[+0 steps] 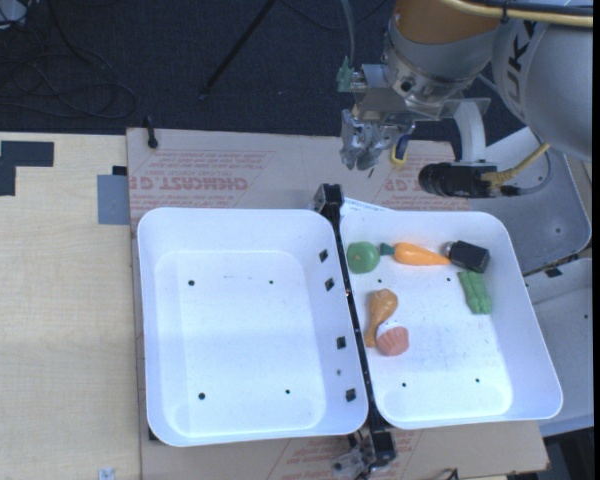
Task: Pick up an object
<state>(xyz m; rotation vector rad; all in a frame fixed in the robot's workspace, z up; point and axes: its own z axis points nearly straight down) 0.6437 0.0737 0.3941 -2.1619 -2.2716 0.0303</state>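
The right bin [520, 368] holds a green round fruit [362, 257], an orange carrot [420, 255], a black block [469, 256], a green pickle-like piece [475, 292], an orange pear-shaped piece [380, 311] and a pink piece [392, 341]. My gripper [361, 154] hangs above the far edge of the bench, behind the right bin's back left corner and well above the objects. Nothing shows between its fingers.
The left bin [235, 328] sits beside the right one, joined by a black divider clamp [342, 298]. Cardboard [230, 173] lies under both bins. A black cylindrical part [460, 180] of the arm's gear sits behind the right bin.
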